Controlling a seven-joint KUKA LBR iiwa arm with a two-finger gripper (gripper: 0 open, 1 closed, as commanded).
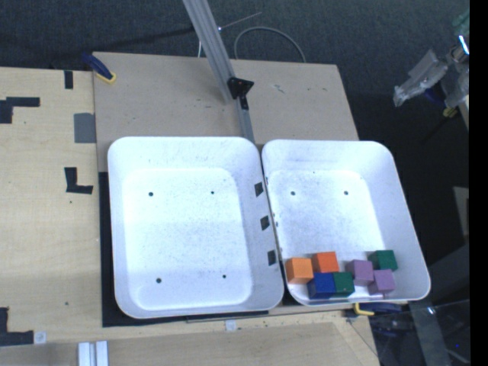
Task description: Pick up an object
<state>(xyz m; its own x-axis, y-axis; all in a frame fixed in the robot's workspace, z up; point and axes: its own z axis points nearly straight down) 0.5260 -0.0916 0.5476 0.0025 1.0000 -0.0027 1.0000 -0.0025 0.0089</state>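
The hand [418, 82] sits high at the upper right of the view, well apart from the right bin [381, 162] and off beyond the worktop [305, 97] edge. It touches nothing and nothing lies between its parts; whether it is released or clenched cannot be told, since it shows small and blurred.

All the blocks lie along the right bin's near wall. An orange block [300, 269] and a second orange block [326, 261] touch each other. A blue block [323, 284] sits just beside a dark green block [344, 283]. Two purple blocks [361, 270] [383, 281] come next, with another green block [384, 260] near the bin's corner.

The left bin [122, 204] lies just beside the right bin.
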